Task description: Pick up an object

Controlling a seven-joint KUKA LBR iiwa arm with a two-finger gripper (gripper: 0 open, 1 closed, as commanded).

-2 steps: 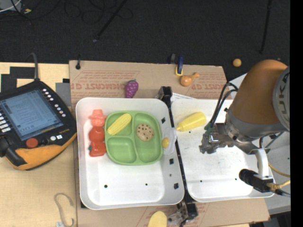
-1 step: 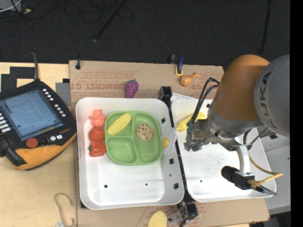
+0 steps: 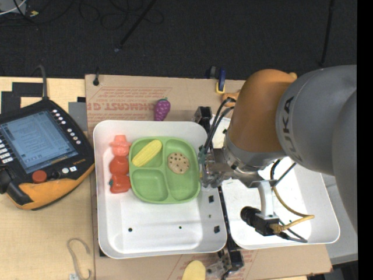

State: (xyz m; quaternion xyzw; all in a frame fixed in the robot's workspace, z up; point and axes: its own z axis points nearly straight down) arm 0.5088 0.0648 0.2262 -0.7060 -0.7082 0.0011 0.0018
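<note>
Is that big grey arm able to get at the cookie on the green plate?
Probably yes: the cookie lies uncovered in the green plate, nothing stacked on it, and the arm already hangs beside that bin.

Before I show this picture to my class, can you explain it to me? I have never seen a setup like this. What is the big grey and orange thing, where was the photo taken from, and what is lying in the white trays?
The photo comes from one camera fixed above a bench, looking down at a slant. The big grey shape with an orange band is a robot arm, reaching in from the right. Its claw is hidden under the arm, so I cannot tell whether it holds anything.

Two shallow white trays sit side by side. In the left tray lies a green divided plate with a toy corn cob in one compartment and a cookie in another. A red and pink toy figure lies beside the plate. The arm covers much of the right tray. At the far left sits the arm's handheld control screen.
</note>
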